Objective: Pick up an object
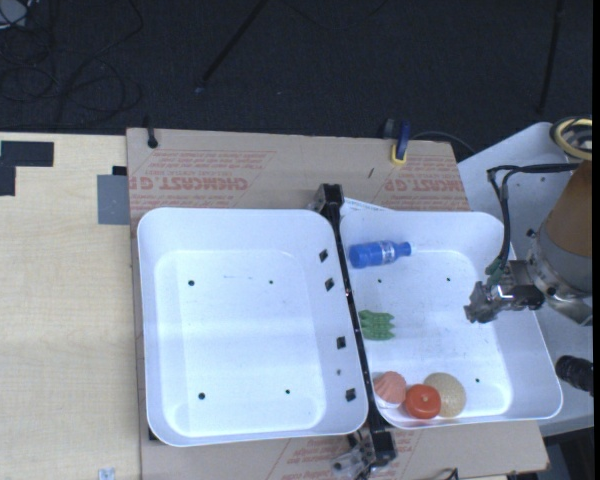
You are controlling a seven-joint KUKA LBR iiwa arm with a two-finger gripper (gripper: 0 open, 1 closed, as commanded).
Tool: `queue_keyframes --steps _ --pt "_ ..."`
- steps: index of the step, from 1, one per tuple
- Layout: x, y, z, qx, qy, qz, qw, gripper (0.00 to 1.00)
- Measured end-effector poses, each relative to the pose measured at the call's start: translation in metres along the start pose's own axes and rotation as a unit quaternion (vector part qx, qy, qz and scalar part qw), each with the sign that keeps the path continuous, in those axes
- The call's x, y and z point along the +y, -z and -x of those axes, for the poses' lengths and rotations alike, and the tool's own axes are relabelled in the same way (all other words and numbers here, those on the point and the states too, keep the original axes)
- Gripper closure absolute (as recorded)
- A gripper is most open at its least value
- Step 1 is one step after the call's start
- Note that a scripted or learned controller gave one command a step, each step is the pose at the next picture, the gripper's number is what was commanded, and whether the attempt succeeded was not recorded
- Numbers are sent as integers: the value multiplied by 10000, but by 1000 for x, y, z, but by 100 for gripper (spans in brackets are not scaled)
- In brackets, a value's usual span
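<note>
On the left the desk (50, 318) is pale wood with a few dark patches stuck on it. Next comes a sheet of cardboard (280, 173) under both bins, printed in red and upside down from here; the letters look like "CHEMCAST GP", though I can't be sure of them. The left bin (160, 258) sits on it. The right bin (525, 388) touches it along a black divider. In the right bin a blue bottle (379, 254) lies on its side near the far wall, a green object (376, 325) lies close to the divider, and at the near edge a pink object (389, 387), a red object (422, 401) and a tan one (446, 393) huddle together, touching. Over the bin's right side hangs the end effector (483, 303), well apart from all of them; how far it is open I can't tell.
</note>
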State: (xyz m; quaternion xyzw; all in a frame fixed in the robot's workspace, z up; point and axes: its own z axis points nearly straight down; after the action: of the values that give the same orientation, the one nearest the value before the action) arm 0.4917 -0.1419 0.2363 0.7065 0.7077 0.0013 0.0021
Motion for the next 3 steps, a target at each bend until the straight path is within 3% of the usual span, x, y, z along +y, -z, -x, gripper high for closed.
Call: queue_keyframes --steps 1,3 --pt "-14 26 76 -13 -40 -23 10000 100" --pt "-16 67 72 6 3 -26 10000 100"
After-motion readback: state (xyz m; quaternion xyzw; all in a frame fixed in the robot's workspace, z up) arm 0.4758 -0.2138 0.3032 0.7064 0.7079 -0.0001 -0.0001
